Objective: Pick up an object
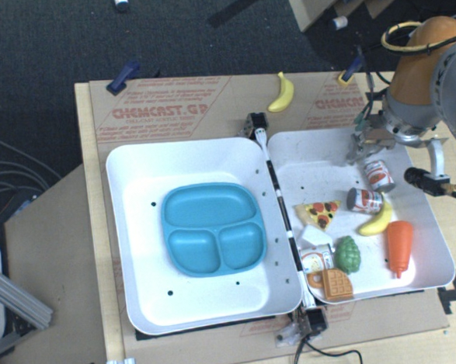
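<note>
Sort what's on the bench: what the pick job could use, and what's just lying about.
For the job:
gripper, over the right bin
two cans
pizza slice
banana in the bin
carrot
green vegetable
waffle

Lying about:
blue divided plate in the left bin
banana outside on the board

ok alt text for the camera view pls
A grey and orange robot arm's gripper hovers over the right white bin of toy food: two cans, pizza slice, banana, carrot, waffle. The left bin holds a blue divided plate.
</note>
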Controlling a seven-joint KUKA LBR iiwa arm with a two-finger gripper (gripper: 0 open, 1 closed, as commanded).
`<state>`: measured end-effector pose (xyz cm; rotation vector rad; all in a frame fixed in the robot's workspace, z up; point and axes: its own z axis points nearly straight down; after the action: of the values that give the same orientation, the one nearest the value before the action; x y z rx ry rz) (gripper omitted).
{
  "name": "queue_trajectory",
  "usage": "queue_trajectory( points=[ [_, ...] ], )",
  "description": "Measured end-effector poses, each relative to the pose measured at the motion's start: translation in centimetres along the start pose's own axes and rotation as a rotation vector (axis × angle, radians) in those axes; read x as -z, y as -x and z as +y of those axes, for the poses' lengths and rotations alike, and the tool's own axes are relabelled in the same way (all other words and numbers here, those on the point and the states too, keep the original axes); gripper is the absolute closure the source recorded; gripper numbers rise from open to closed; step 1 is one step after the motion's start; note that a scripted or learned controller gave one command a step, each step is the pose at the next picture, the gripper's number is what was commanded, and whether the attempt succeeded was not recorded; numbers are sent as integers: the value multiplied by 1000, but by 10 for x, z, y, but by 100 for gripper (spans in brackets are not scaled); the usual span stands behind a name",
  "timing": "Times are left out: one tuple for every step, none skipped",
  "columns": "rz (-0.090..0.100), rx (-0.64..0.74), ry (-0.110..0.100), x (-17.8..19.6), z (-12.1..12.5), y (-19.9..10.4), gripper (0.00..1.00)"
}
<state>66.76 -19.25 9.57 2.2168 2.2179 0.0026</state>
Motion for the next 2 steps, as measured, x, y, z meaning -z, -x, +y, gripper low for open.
queue_trajectory(
  points=[
    [0, 0, -1, 0, 0, 0, 0],
    [2, 0, -3, -11, -1, 9, 0]
  ],
)
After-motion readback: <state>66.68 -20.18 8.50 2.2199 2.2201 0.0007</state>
